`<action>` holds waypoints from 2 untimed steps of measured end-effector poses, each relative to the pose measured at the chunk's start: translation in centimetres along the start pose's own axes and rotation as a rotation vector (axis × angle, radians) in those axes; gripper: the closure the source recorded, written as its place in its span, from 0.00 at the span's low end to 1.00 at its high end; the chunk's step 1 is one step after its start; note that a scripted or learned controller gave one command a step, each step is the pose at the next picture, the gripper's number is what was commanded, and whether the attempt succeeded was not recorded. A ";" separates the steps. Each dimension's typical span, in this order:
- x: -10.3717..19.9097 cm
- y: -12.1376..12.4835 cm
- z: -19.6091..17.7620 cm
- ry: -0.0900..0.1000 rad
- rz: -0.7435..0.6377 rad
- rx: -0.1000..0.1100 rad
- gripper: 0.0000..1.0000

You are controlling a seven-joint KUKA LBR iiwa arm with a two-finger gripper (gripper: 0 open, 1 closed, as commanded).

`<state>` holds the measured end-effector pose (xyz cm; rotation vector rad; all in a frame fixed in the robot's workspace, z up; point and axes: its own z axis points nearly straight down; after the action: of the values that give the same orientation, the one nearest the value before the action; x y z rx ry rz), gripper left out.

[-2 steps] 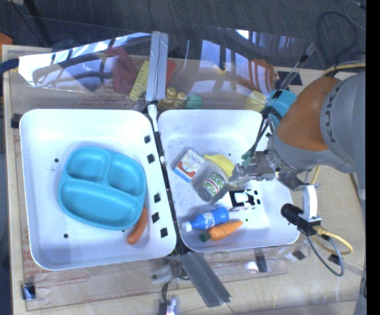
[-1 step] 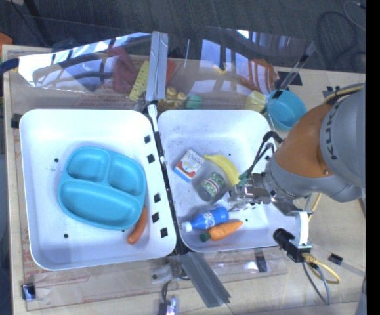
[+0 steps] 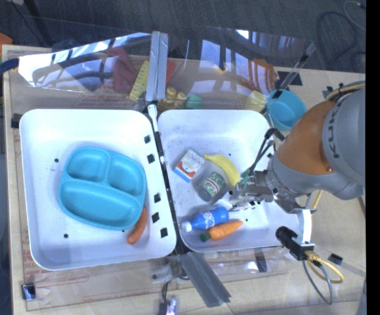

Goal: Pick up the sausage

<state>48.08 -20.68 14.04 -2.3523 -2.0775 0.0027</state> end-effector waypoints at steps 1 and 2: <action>0.0 0.1 -0.9 0.000 -0.005 0.002 1.00; 0.0 0.2 -1.7 0.001 -0.010 0.003 1.00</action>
<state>48.28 -20.66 15.78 -2.3398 -2.0873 0.0050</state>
